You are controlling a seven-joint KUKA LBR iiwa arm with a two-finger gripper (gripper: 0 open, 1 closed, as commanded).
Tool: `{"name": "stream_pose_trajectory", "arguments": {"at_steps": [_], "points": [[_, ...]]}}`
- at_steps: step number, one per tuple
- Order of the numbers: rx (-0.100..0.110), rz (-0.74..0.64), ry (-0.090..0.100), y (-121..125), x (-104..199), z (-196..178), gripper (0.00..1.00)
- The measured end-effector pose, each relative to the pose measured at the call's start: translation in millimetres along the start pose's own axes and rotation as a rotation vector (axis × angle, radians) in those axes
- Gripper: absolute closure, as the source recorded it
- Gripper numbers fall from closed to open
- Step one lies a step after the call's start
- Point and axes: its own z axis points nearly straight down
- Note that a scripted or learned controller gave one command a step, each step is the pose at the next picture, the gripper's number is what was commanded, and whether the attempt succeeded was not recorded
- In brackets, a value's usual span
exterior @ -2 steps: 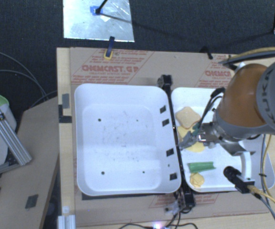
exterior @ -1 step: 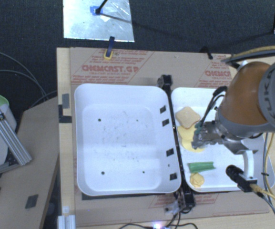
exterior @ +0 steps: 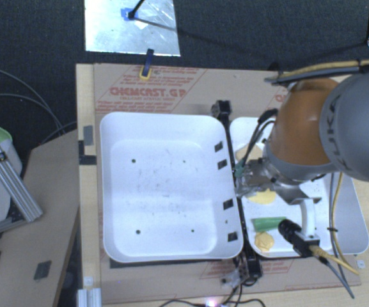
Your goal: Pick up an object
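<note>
— Where was the arm?

— The arm (exterior: 325, 133) reached in from the right of the frame. Its grey and orange bulk hung over the right bin (exterior: 357, 235) and hid most of it.

— Could you see the gripper?

— Only a bit. The gripper (exterior: 251, 178) was low at the left edge of the right bin, near the middle of the frame. The wrist sat on top of it, so I could not tell if it was open or shut, or if it had hold of anything.

— What was in that bin?

— A pale yellow thing (exterior: 264, 197) peeked out just below the gripper, partly under the arm. I could not tell if the two were touching. Lower down lay a green thing (exterior: 268, 223), and just under that a yellow lump (exterior: 264, 240), near the bin's bottom left corner. Another pale bit (exterior: 243, 152) showed above the gripper, half hidden, and I could not make out what it was.

— And the other bin?

— The left bin (exterior: 165, 190) was in plain sight in the middle of the frame. It was white, with a few dark dots and faint smudges on its floor.

— Anything cut off?

— Yes. The arm ran off the right edge of the frame.
</note>
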Motion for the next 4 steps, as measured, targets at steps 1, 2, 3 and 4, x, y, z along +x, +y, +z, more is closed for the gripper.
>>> {"name": "stream_pose_trajectory", "arguments": {"at_steps": [1, 2, 3, 4], "points": [[-0.015, 0.002, 0.003, 2, 43, -149, 1.00], [0.000, 0.007, -0.002, 1, 40, -142, 0.00], [-0.018, 0.013, -0.005, 79, -13, -273, 0.00], [0.015, 0.003, -0.001, 21, 41, -154, 0.00]]}}
